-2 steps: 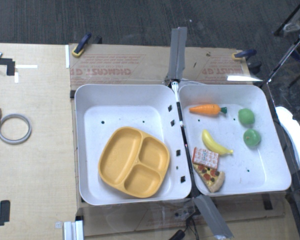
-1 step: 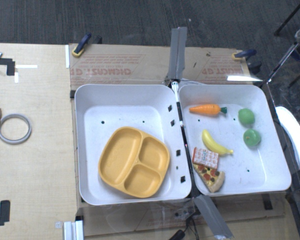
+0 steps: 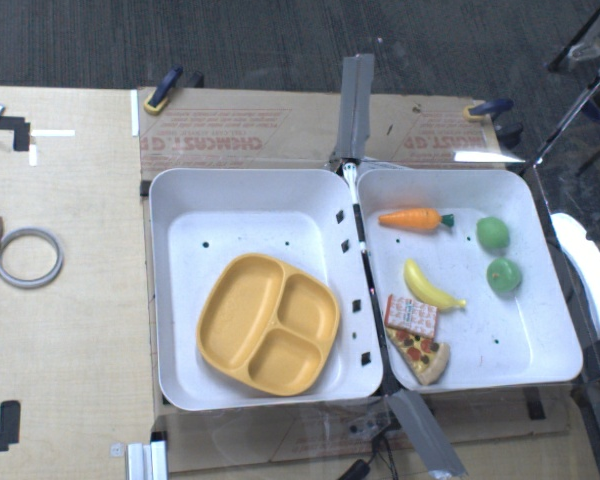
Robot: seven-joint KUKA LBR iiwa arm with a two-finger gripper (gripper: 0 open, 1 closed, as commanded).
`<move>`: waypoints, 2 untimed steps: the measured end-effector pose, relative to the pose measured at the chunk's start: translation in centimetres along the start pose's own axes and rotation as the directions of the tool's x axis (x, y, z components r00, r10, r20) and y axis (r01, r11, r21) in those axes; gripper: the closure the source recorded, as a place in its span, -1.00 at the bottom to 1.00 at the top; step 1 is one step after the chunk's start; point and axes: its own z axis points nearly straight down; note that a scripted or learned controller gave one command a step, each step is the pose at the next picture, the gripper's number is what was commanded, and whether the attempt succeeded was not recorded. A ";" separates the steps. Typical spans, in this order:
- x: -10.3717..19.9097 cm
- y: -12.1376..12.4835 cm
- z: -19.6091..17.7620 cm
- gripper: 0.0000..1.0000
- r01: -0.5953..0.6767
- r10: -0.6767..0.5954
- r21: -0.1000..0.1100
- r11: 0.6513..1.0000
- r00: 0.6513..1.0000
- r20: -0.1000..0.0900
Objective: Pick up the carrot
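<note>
Right bin (image 3: 480,340), far corner by the divider: carrot (image 3: 412,219) is lying flat, tip pointing at the left bin (image 3: 250,218), green top pointing toward a lime (image 3: 492,232).
Neighbours: banana (image 3: 430,286) is sitting nearer the camera, apart from the carrot; the lime is resting just beside its green top.
Left bin contents: yellow divided plate (image 3: 270,323) is sitting well apart from the carrot.
Step in hand: judging this as pre-approach; the carrot is resting untouched on the bin floor.
Grip state: cannot tell.
Next move: is calling for the gripper coming down over the carrot's mid-body, jaws closing across its width, while staying off the divider wall.
</note>
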 end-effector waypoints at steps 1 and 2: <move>0.2 0.0 -0.5 1.00 0.005 -0.005 0.004 1.000 1.000 0.004; 0.2 0.0 -0.5 -1.00 0.004 -0.004 0.004 1.000 1.000 0.004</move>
